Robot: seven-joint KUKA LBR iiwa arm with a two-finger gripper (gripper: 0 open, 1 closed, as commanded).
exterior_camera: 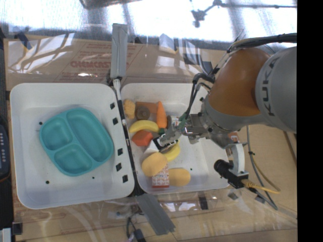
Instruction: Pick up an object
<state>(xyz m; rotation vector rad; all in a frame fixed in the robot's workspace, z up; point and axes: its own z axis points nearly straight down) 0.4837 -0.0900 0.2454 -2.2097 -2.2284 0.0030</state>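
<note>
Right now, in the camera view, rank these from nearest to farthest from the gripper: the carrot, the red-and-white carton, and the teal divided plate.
1. The carrot, in the right bin, just above and left of the gripper.
2. The red-and-white carton, by the right bin's bottom edge, below the gripper.
3. The teal divided plate, far off in the left bin.

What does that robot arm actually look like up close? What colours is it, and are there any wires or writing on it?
The arm is thick and rounded, grey, with a broad orange band above the wrist and dark "KUKA" lettering on the grey shell. Black cables loop over it near the top, and a yellow cable trails off below. Its gripper is a small assembly of silvery metal and black parts.
</note>
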